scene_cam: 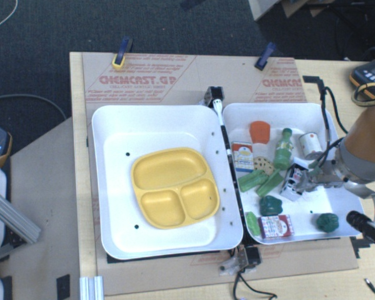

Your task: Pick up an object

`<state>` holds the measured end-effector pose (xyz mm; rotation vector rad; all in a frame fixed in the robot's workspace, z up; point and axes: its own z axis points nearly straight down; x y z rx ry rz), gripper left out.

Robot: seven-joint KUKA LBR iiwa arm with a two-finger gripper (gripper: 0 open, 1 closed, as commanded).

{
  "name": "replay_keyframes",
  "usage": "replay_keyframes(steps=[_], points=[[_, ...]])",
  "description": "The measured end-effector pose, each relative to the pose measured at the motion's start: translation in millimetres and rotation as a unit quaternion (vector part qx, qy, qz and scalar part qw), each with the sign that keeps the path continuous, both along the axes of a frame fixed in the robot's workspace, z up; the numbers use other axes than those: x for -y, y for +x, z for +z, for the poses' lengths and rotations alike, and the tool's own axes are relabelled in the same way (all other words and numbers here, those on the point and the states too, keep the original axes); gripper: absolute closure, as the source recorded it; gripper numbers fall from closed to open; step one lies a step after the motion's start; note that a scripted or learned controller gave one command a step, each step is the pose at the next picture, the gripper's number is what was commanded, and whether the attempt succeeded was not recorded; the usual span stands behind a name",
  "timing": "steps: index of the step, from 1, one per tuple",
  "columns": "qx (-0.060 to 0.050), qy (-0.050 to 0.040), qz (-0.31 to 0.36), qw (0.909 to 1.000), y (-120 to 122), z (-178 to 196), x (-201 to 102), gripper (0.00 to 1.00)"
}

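A flat red-and-white printed packet (276,226) is lying near the right white plastic bin's (237,116) front rim; beyond it the gripper (295,181) is hovering, grip state unclear.

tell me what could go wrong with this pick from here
The gripper sits low in the right bin among tightly packed things: the green bottle, the white can and green pieces. It may nudge neighbours aside or close on two at once. The arm also hides part of the bin, so a bad grasp could go unnoticed.
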<state>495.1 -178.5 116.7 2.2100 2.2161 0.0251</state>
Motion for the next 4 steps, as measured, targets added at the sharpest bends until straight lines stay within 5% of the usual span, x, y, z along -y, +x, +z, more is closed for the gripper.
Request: replay_keyframes(steps=[2, 3, 4], points=[[-0.006, -0.003, 0.0, 1.0, 8.4, 100.7, -6.9, 1.0], [-0.008, -0.0024, -0.001, 1.0, 9.2, 108.6, -6.9, 1.0], [-0.011, 0.0, 0.002, 0.9999, 13.9, 101.0, -63.6, 1.0]])
